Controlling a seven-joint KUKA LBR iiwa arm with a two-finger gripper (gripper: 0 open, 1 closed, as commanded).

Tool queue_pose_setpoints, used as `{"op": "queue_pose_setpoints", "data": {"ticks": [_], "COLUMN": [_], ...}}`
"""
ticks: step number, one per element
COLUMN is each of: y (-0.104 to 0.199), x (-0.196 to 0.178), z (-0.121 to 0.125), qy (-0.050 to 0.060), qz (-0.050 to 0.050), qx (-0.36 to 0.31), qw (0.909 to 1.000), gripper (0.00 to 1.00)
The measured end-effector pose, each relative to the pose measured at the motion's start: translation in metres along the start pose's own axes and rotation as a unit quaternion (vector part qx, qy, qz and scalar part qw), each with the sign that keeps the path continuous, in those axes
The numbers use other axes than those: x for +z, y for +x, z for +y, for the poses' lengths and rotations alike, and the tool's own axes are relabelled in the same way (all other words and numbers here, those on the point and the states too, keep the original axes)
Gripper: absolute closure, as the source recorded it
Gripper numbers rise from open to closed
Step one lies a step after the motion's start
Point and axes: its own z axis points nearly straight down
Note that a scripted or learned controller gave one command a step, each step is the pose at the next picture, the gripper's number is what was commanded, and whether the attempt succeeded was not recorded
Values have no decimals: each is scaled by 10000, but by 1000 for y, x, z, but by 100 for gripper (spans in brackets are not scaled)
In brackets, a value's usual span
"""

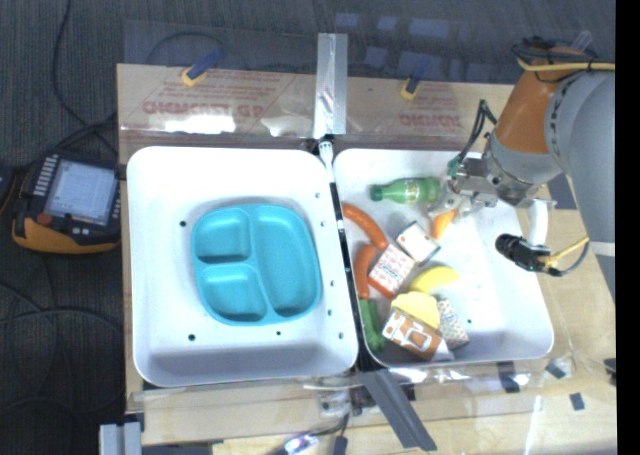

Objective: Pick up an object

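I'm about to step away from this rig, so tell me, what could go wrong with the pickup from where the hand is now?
1. The hand sits beside the green bottle and a small orange piece, so it might catch both or neither.
2. The bottle lies on its side and could roll off.
3. The cartons and banana are piled against the right bin's left wall; a nudge might shift the pile.

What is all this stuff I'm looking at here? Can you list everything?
Bins: two, white, side by side on the bench.
Divided tray: one, turquoise, in the left bin.
Bottle: one, green, lying at the right bin's far end.
Toy foods and small cartons: a pile, orange, yellow, green, white, along the right bin's left side.
Handheld controller: one, orange-edged, on the floor, left.
Arm: one, grey and orange.
Gripper: one, over the right bin.
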Motion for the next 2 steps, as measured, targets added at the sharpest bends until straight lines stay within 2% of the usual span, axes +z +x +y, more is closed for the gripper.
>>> {"op": "queue_pose_setpoints", "data": {"ticks": [1, 2], "y": [0, 37], "x": [-36, -97], "z": [34, 35], "qy": [91, -16], "qz": [-25, -28], "qx": [-1099, -1641], "qw": [9939, 9864], "gripper": [100, 100]}}
